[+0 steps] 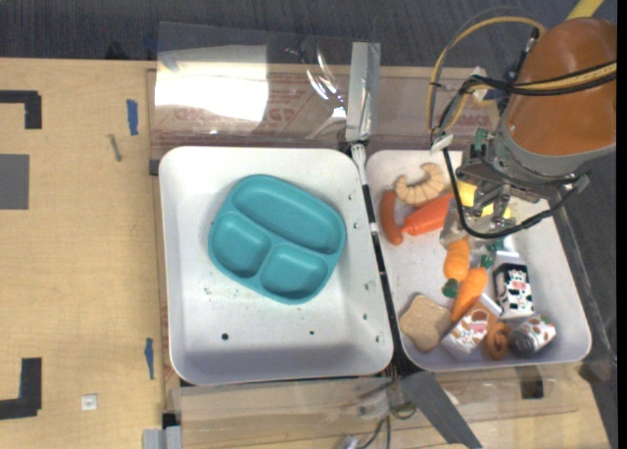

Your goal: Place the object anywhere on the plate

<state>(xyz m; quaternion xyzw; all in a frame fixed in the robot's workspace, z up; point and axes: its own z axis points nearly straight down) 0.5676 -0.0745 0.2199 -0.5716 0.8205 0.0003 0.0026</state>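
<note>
- Teal, three-compartment plastic plate (278,237) sits bare in the left white bin (186,320); we see nothing on it, so we judge the placing undone.
- At three o'clock from it, the right white bin (568,339) holds the toy food: an orange carrot (468,292), a brown bread slice (424,322), a red sausage (391,217), a croissant (422,183).
- Our end effector (487,210) hovers over that bin's twelve-o'clock end; we cannot tell its state, nor which object it targets.
- Picking and carrying remain.
</note>
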